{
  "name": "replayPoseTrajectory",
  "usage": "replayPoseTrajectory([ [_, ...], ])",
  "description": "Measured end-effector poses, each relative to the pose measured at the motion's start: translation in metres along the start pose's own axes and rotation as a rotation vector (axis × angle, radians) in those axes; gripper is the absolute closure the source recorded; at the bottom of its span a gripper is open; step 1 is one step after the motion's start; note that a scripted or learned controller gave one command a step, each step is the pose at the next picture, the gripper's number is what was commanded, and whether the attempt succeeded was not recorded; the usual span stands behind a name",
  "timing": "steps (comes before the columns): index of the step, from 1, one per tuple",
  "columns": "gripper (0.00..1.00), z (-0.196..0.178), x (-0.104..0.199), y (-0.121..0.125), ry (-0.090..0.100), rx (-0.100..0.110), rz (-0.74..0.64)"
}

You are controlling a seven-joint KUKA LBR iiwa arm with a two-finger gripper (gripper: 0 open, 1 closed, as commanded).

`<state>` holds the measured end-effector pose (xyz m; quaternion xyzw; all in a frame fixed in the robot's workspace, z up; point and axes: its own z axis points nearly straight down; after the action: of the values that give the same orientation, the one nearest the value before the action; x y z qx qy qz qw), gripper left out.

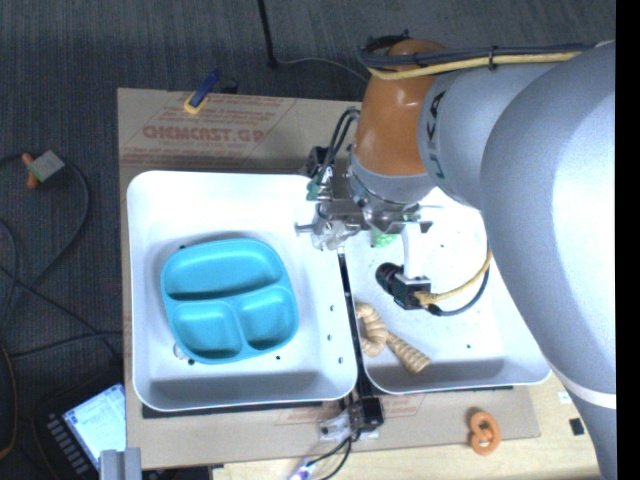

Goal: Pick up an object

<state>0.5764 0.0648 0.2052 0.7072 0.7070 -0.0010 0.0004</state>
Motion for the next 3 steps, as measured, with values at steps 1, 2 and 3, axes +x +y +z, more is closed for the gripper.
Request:
replayPoseTrajectory([
  [1,1.0,-0.02,0.017,-0.044,0.002,0.001,-0.001],
  [2,1.0,-0.021,0.027,-0.086,0.001,0.002,0.0],
  [3,1.0,-0.013,0.1,-0.086,0.002,0.002,-0.002],
])
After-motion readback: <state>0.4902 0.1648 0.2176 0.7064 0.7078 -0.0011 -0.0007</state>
